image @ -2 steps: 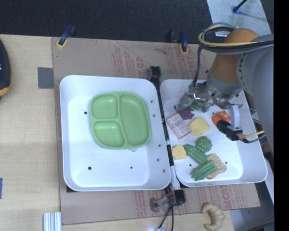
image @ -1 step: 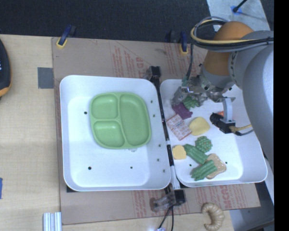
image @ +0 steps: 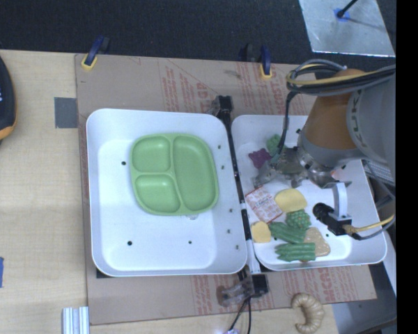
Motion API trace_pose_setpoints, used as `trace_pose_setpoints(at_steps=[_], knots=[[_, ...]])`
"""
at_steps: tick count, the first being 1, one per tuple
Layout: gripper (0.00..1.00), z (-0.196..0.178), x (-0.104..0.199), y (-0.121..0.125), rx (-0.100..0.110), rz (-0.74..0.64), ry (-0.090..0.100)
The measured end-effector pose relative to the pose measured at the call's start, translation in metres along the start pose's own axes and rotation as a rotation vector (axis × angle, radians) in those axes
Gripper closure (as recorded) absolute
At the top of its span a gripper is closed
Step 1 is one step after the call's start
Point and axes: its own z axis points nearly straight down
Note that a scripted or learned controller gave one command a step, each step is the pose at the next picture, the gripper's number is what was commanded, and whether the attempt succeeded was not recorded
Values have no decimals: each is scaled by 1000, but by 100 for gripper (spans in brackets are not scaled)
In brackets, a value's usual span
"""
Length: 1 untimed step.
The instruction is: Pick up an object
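Arm enters from the right, low over the right bin (image: 362, 259). Claw (image: 287, 167) sits among small toy food pieces near the bin's upper left; arm body hides its grip state, cannot tell.

Candidates: purple piece (image: 259, 157) just left of the claw, pale yellow round piece (image: 290, 200), green vegetable pieces (image: 292, 232), pink patterned packet (image: 261, 204).

Judgement: all look light, probably moulded plastic, smooth and rounded, so slip-prone; pinch across the narrow middle. The packet lies flat, a poor hold.

Left bin (image: 104, 249) holds a green divided plate (image: 174, 174).
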Motion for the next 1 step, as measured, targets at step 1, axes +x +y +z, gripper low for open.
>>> trace_pose_setpoints(at_steps=[1], knots=[[0, -3, -4, 83, -16, -3, -2]])
